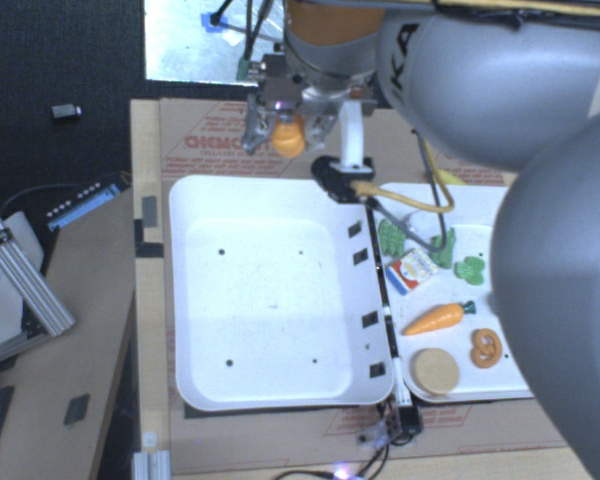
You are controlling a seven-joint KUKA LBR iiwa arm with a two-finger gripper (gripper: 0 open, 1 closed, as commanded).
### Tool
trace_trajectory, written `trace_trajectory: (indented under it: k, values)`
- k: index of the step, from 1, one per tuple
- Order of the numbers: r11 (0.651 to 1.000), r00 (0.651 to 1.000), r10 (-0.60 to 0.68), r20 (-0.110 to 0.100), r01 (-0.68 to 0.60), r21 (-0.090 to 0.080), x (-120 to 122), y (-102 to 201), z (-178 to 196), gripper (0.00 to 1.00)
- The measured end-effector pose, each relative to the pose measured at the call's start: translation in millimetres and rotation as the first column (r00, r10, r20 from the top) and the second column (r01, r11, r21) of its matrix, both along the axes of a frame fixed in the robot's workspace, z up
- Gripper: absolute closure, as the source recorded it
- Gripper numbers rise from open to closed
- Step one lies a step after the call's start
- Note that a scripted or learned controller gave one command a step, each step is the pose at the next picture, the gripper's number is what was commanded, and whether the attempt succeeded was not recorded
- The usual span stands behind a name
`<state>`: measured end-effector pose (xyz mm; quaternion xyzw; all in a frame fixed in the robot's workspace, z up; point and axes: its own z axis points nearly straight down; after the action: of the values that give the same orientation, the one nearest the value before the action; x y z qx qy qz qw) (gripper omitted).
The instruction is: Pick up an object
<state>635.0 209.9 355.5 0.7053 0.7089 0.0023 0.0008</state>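
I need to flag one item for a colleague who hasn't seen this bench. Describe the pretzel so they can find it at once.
Start at the right-hand white bin, the one with toy food in it. Go to its near end, where the carrot lies above a round tan biscuit. The pretzel sits just right of those two: small, brown and knotted with holes, unlike its solid neighbours.

Glossy grey arm shell [500,78] gleams, smooth like painted metal. Below the gripper [285,133], the left bin [195,268] looks smooth white plastic with a soft sheen; under it, matt printed cardboard [215,140].
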Motion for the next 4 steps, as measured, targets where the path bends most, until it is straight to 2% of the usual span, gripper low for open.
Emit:
trace_trajectory:
  k: [1, 2, 3, 4]
  values:
    - [1.000, 1.000, -0.003, 0.000, 0.003, 0.000, -13, -9, 33, 1.00]
    - [1.000, 1.000, 0.002, -0.002, -0.002, -0.001, -24, 26, 49, 1.00]
    - [1.000, 1.000, 0.000, -0.001, 0.000, -0.001, -19, 24, 62, 1.00]
    - [1.000, 1.000, 0.000, -0.004, 0.000, -0.001, -38, 24, 72, 1.00]
